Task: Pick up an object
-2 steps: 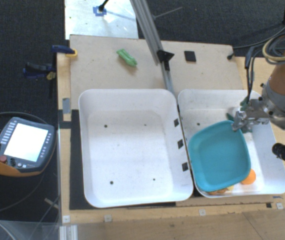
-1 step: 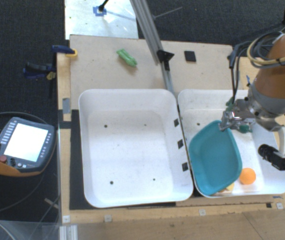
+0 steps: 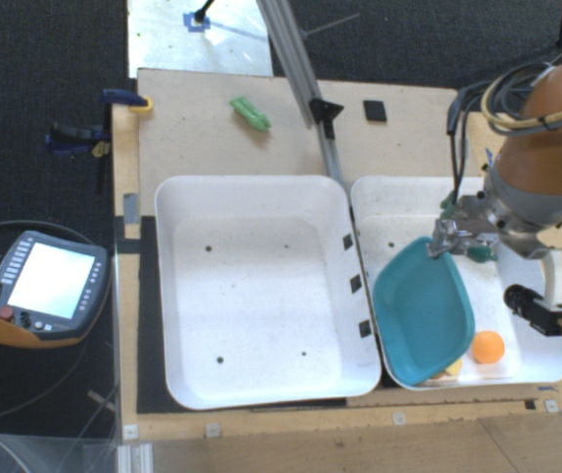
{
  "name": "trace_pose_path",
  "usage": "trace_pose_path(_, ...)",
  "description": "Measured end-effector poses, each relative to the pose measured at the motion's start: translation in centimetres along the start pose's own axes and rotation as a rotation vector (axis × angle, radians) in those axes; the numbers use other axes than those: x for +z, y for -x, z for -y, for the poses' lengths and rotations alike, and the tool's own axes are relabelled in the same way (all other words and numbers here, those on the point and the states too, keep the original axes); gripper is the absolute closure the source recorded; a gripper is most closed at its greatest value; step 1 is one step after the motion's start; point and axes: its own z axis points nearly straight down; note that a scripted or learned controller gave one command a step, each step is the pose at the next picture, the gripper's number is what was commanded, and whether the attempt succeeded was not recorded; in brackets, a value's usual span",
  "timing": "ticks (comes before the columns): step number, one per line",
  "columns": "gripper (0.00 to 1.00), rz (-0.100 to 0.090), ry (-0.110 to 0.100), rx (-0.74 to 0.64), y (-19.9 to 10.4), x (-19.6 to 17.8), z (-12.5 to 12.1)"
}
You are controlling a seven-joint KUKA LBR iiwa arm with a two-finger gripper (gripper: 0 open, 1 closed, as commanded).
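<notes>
A teal plastic tray (image 3: 421, 313) lies tilted in the right bin (image 3: 404, 193), leaning against the bin's left wall. An orange ball (image 3: 488, 347) rests by the tray's lower right edge. A yellow object (image 3: 450, 370) peeks out from under the tray's bottom rim, mostly hidden. My gripper (image 3: 446, 238) sits right at the tray's upper right corner, low in the bin, touching or nearly touching its rim. The wrist and its orange band (image 3: 547, 116) loom over the bin's right side and hide part of it.
The left bin (image 3: 251, 193) stands beside the right one, with black clips (image 3: 355, 284) along the shared wall. A green object (image 3: 250, 113) and a small black square (image 3: 376, 111) lie on the bench behind. A slanted metal pole (image 3: 296, 57) rises at the back. A teach pendant (image 3: 44, 289) sits far left.
</notes>
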Motion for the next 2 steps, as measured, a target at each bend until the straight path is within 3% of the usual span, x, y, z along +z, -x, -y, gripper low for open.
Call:
trace_pose_path(1,1.00,-0.005,0.001,-0.010,-6.1,-0.5,0.3)
trace_pose_path(2,1.00,-0.005,-0.015,-0.009,-10.9,-1.1,0.6)
